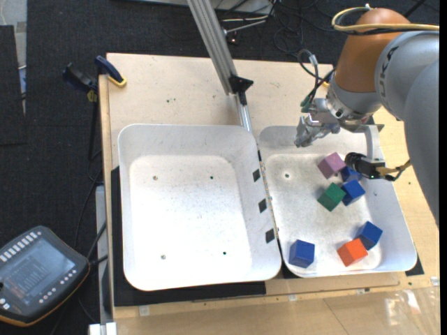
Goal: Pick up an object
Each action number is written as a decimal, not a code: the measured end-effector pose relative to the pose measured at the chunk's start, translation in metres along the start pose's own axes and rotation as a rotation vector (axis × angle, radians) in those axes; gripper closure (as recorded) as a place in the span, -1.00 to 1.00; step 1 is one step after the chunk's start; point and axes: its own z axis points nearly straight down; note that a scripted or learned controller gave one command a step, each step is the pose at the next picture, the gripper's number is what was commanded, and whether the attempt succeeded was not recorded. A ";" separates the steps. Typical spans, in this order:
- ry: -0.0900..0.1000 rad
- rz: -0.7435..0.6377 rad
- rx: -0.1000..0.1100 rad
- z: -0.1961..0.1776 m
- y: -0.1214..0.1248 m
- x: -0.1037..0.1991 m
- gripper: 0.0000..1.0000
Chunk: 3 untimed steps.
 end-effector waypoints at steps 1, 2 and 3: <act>0.000 -0.001 -0.001 -0.063 0.008 -0.004 1.00; 0.000 -0.001 0.003 -0.088 0.009 -0.004 1.00; 0.003 -0.006 0.008 -0.092 0.004 0.045 1.00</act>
